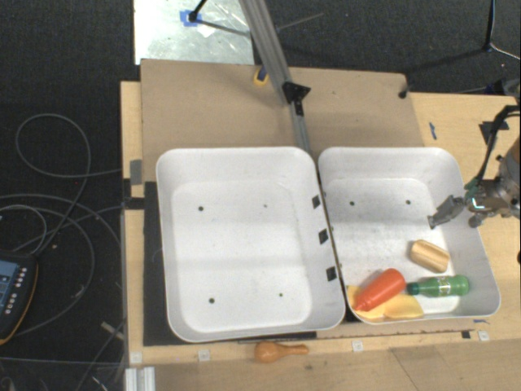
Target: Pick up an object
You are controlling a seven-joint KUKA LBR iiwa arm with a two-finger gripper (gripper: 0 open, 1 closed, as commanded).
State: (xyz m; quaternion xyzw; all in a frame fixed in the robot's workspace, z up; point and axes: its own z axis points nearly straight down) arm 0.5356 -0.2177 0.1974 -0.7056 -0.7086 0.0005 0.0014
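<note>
Lying in the near right corner of the right bin [383,169], four candidates waited: a tan wooden block [429,255], a green bottle [440,286] on its side just nearer, an orange carrot-shaped toy [379,289] to their left, and a yellow piece [400,307] partly under the carrot. None had been lifted. The gripper [446,212] hung over the bin's right side, a little farther back than the block and apart from it; whether its tips were spread or pressed together could not be told. Nothing sat between them. The step in hand looked like the approach. The next move probably called for shifting nearward over the block, which stood clearest of its neighbours, then descending. The left bin [236,165] held nothing to pick, and a small wooden pear-shaped object [279,350] lay on the bench beyond its near edge.
</note>
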